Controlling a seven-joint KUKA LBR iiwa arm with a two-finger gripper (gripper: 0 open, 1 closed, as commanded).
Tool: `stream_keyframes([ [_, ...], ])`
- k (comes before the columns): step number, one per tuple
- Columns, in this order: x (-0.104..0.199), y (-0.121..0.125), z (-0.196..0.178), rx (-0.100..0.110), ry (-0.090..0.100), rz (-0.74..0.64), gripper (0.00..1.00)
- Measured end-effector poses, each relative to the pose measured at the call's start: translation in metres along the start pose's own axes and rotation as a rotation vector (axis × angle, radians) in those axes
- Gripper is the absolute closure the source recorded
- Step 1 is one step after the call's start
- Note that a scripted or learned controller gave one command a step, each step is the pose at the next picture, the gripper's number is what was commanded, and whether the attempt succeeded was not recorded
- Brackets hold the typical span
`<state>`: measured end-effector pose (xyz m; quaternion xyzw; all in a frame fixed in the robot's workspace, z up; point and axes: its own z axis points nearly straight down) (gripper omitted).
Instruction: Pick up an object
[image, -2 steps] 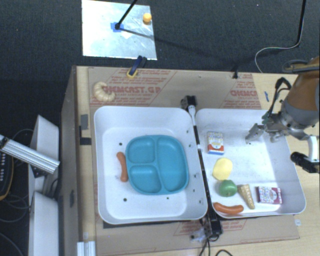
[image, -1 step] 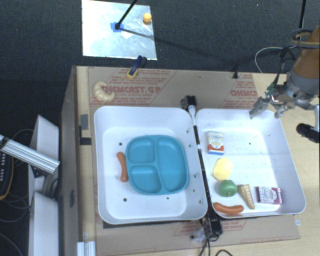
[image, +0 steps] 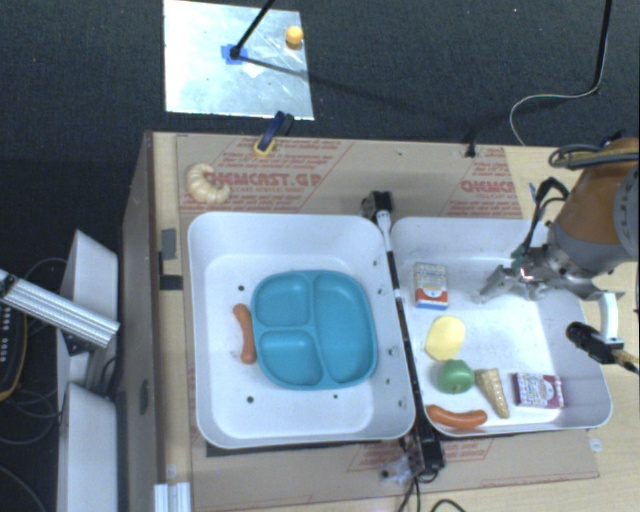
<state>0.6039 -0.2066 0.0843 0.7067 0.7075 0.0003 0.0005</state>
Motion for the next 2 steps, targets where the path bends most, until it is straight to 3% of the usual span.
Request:
stream_keyframes([
  [1,0.000,0.066,-0.072,-0.005,-0.002,-0.003,0.00],
  [2,0.000,-0.022,-0.080,-0.001,-0.001,0.000,0.00],
])
